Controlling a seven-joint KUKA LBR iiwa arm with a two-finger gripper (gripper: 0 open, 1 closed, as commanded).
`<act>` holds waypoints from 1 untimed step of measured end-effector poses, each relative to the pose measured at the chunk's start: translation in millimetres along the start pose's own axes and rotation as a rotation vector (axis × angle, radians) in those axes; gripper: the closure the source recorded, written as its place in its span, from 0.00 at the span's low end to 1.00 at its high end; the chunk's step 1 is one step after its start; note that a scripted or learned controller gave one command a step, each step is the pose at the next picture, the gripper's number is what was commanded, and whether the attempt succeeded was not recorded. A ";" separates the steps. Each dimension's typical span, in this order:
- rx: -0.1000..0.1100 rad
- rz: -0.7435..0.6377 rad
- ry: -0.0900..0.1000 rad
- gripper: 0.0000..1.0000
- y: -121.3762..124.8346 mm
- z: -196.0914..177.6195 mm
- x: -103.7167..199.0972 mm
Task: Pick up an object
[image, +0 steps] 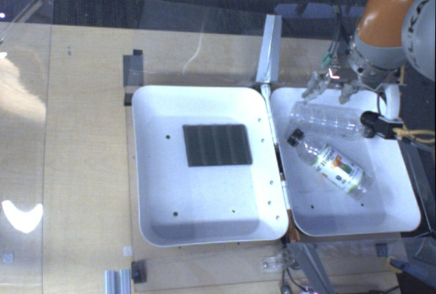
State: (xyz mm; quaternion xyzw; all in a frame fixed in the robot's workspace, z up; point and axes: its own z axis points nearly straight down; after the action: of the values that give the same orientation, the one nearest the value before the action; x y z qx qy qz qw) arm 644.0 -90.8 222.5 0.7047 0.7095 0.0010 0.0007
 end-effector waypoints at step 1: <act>-0.011 -0.009 0.000 0.00 -20.1 97.5 -21.1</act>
State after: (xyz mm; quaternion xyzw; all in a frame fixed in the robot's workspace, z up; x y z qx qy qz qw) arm 624.3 -112.0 124.9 0.7014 0.7127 0.0050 0.0046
